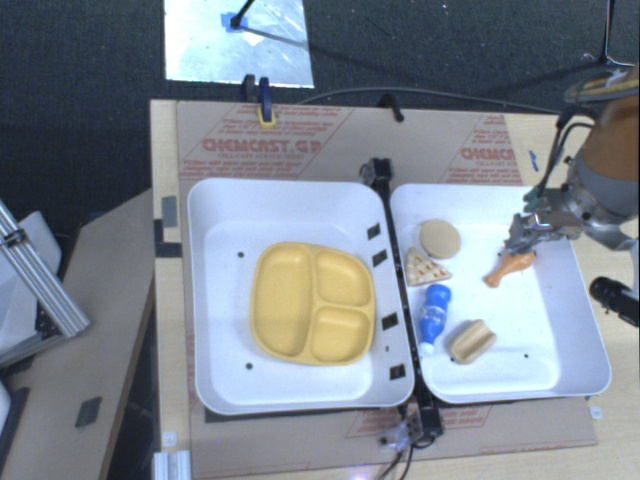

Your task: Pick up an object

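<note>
Right bin, arm over carrot

Gripper [527, 236] low at the right bin's [575, 368] far side, touching an orange toy carrot [508, 266]; jaws' state cannot be told; cookie [439, 238], blue bottle [433, 314] nearby.

Red print runs across the brown board [300, 133] that lies under the two bins — at its upper left, above the left bin [290, 203], the word "CHEMCAST" reads clearly, followed by letters that look like "GP". Smaller red lines beneath it are too fine to read. The same red marking repeats at the board's upper right, above the right bin [470, 200] — there it is too faint and slanted to make out.
</note>
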Motion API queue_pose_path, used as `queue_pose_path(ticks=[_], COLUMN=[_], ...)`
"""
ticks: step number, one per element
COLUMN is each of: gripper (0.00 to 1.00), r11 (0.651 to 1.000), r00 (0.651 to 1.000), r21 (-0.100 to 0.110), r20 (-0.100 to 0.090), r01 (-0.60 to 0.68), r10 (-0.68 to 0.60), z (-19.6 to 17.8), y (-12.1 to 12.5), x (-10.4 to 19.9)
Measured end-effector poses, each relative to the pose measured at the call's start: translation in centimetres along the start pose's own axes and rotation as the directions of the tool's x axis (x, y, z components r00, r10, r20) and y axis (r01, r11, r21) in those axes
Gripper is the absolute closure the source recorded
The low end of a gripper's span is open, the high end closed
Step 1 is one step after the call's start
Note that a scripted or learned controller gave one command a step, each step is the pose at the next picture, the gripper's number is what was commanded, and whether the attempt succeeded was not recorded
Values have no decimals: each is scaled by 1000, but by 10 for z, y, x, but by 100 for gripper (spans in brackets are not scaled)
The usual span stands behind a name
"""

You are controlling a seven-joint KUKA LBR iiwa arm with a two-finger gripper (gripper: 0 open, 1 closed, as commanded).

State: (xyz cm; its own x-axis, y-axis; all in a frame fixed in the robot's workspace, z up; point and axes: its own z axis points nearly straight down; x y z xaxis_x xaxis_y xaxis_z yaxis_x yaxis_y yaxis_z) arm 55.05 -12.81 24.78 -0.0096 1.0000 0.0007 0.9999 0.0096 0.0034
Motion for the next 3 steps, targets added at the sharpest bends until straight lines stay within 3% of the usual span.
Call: queue_pose_path(ticks=[3], gripper=[100], r11=[1000], r00=[1000], r21=[1], r20=[-1], r01=[0], r10=[0], z=[-3], y=[0], x=[155])
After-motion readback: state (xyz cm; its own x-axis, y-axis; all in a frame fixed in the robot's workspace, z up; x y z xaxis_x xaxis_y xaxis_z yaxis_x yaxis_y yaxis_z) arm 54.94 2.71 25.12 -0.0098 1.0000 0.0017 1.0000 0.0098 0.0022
